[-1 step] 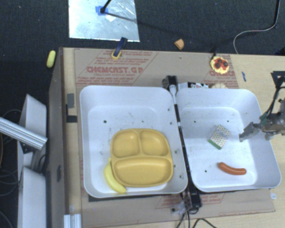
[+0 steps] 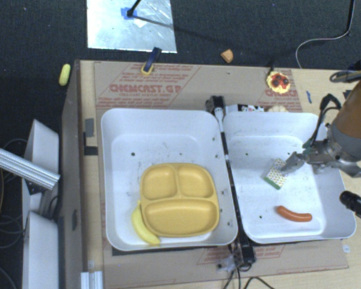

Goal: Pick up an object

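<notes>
Bench of brown cardboard (image 2: 168,86) printed with red lettering carries two shallow white plastic bins side by side, the left bin (image 2: 117,161) and the right bin (image 2: 253,131), their inner walls meeting along a dark seam.

On the floor of the right bin, towards its middle, lies a small flat rectangular block (image 2: 277,176), pale green and white with a fine dotted or chequered pattern on its top face. It sits tilted, its corners pointing up and down in the view, with a thin shadow along its lower edge. The grey two-finger gripper (image 2: 293,162) reaches in from the right, and its tip is just at the upper right corner of this block; whether it touches cannot be told. Whether its fingers are spread or pressed together cannot be told either. Nothing is visibly pinched between them. Behind it the arm's grey wrist and orange band (image 2: 356,110) rise at the right side.

Nearer the front of the same bin, well apart from the block, lies an orange-red toy sausage (image 2: 293,215), long and slim, lying almost level across the view.

The left bin holds a yellow plastic divided plate (image 2: 179,198) with three compartments, and a yellow toy banana (image 2: 142,226) rests against its lower left rim.

Behind the right bin, on the cardboard, sits a small round red and yellow toy (image 2: 278,81).
</notes>
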